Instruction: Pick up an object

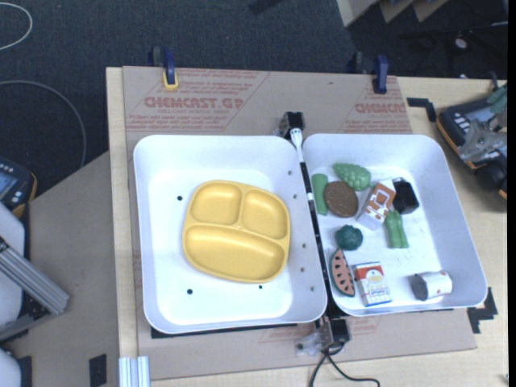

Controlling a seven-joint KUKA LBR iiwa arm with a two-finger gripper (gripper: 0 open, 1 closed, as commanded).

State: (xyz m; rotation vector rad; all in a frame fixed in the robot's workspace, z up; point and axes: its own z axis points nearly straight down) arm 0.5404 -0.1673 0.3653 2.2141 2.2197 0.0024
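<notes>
**BIN LAYOUT, TOP VIEW**

Counter [129, 216]: brown board, red print, clamped at far edge. Carries two white bins side by side, touching along centre seam.

Left bin [153, 240]: holds yellow divided tray [236, 230], three compartments, roughly centred, lying flat.

Right bin [451, 208]: holds small items, grouped toward seam side and near edge.
- Green leafy piece [352, 174], far end.
- Brown round disc [341, 199], just beside dark green pod [320, 193].
- Orange-white carton [377, 202], touching black block [403, 196].
- Green stick [395, 230], mid bin.
- Dark teal lump [349, 237].
- Watermelon slice [341, 271], near seam.
- Red-white box [372, 284], near edge.
- White-grey cylinder [432, 285], near right corner, lying on side.

Hand: state cannot be told.
</notes>
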